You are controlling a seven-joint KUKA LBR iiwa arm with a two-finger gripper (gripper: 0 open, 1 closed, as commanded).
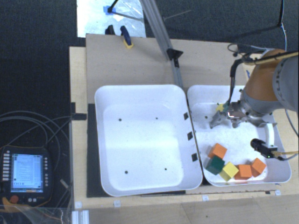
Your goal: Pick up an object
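Gripper (223, 117): we see it low inside the right bin, in that bin's upper half, reaching in from the right; we cannot tell how it is set or whether it has hold of anything, as the metal parts blur together.
Arm (275, 85): we note the grey body with its orange band above the wrist, hanging over the right bin's far right side.
Near row of blocks: we count an orange block (258, 166), a second orange block (245, 171), a yellow block (230, 171) and a dark green block (215, 164) clustered against the near wall of the right bin, touching or just beside one another.
Third orange block (217, 150): we see it just behind the green one, tilted, nearer to the gripper yet apart from it.
Small yellow piece (220, 107): we see it just beside the gripper, at its far side; we cannot tell whether they touch.
Right bin (198, 97): white, shallow, holding all the blocks.
Left bin (140, 139): white, set directly beside the right bin.
Bench (126, 64): tan surface bearing both bins.
Handheld screen unit (25, 174): on the dark floor to the bench's left, amid cables.
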